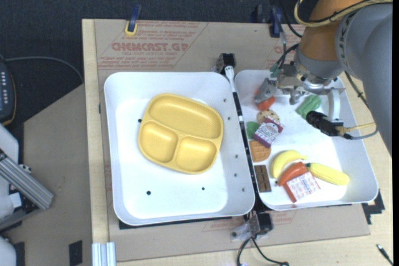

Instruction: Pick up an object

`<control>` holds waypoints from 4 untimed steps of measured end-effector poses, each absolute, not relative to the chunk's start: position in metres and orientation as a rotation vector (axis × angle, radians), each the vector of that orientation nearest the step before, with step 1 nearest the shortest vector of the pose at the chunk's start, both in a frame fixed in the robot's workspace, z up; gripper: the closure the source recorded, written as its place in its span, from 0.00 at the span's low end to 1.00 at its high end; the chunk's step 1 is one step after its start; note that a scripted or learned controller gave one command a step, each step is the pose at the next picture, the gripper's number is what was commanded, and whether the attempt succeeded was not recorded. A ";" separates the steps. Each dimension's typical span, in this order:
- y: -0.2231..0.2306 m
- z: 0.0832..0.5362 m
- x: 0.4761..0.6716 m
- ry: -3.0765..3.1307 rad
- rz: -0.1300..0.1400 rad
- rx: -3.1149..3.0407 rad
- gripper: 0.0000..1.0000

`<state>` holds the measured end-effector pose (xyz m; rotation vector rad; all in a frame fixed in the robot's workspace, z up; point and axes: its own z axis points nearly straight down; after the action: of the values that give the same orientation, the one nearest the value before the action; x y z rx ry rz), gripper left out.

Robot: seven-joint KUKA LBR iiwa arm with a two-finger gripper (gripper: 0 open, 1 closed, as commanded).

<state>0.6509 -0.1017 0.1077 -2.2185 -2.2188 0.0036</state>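
Observation:
My gripper [282, 90] hangs low over the far end of the right bin [358, 152], under the arm's orange band. A small red item [264, 99] lies right at its left side, and a green item [307, 104] lies just to its right. Whether either one touches the gripper cannot be made out. Nearer the camera lie a purple-and-white packet [269, 131], a round brown biscuit [260, 151], two yellow bananas [284, 161] [329, 174], an orange carrot-like piece [292, 172], a red-and-white packet [304, 187] and a dark brown bar [263, 178].
The left bin [124, 190] holds a yellow divided plate [181, 133]. A black cable [330, 125] from the wrist drapes over the right bin's far right. The bins' rims meet along a ridge [242, 134]. Blue clamps [131, 20] sit at the board's far edge.

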 end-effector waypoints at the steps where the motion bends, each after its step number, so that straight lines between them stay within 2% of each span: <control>1: -0.101 0.084 0.651 -2.220 0.003 -2.219 0.00; 2: -0.101 0.095 0.651 -2.220 0.001 -2.221 1.00; 4: -0.100 0.191 0.653 -2.227 -0.006 -2.223 1.00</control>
<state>0.6531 -0.0995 0.1908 -2.2231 -2.2270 -0.0062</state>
